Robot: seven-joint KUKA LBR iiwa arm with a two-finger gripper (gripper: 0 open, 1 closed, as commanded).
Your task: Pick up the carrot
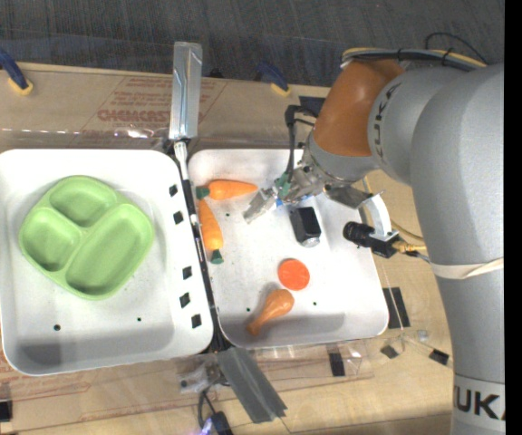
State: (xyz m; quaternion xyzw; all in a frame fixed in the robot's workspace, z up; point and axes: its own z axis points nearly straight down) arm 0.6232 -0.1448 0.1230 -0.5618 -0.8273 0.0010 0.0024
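Two carrots lie in the right bin [352,311] near its left wall. One carrot [229,189] lies sideways at the top left. The other carrot [211,228] lies lengthwise just below it. My gripper [284,213] hovers over the bin's upper middle, just right of the sideways carrot. Its fingers are open, a silver one [259,205] pointing toward that carrot and a dark one [306,225] to the right. Nothing is between them.
An orange round piece [294,274] and a tan drumstick-shaped toy [272,307] lie lower in the right bin. The left bin [25,333] holds a green divided plate [87,236]. The grey arm [424,152] covers the right bin's upper right.
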